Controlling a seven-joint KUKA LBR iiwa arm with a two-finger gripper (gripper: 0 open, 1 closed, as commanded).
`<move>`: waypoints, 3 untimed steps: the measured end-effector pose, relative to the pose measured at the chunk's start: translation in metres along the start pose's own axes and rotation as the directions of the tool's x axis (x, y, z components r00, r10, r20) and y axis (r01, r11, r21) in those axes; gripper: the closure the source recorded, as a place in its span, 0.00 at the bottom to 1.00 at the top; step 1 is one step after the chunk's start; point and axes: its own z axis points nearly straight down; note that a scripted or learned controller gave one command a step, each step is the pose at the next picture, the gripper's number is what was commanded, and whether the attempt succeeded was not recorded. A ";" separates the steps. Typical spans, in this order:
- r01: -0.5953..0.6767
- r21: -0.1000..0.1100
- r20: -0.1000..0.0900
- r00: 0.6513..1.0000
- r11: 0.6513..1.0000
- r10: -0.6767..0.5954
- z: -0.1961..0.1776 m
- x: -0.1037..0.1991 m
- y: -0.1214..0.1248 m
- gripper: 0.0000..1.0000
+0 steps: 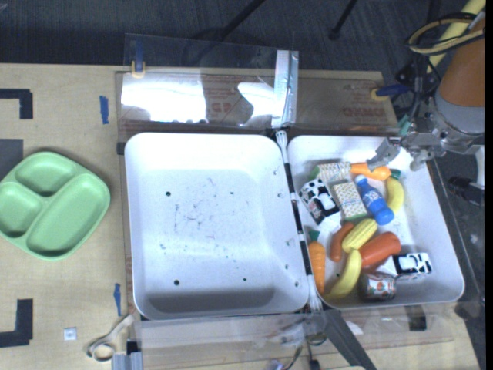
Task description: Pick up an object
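Two shallow white bins side by side: left bin (pixel 154 284), right bin (pixel 447 280). One green divided plate (pixel 51 204) near the bench's left edge. In the right bin, toward its near right corner: two yellow bananas, one (pixel 346 274) low, one (pixel 358 233) above it, plus a third yellow piece (pixel 395 192) by the far right side. Two black-and-white cow-patterned items (pixel 317 199) (pixel 412 264). One blue bottle (pixel 373 201). One small can (pixel 380 286). One carrot (pixel 316 259) along the bin's left wall. One patterned box (pixel 348 198).
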 end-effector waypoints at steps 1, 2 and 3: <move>0.049 -0.018 0.003 0.999 0.999 -0.049 0.084 -0.029 0.017 0.00; -0.058 -0.017 -0.014 0.998 0.998 0.057 0.098 -0.031 -0.021 0.00; -0.056 -0.015 -0.012 0.998 0.998 0.055 0.090 -0.031 -0.021 1.00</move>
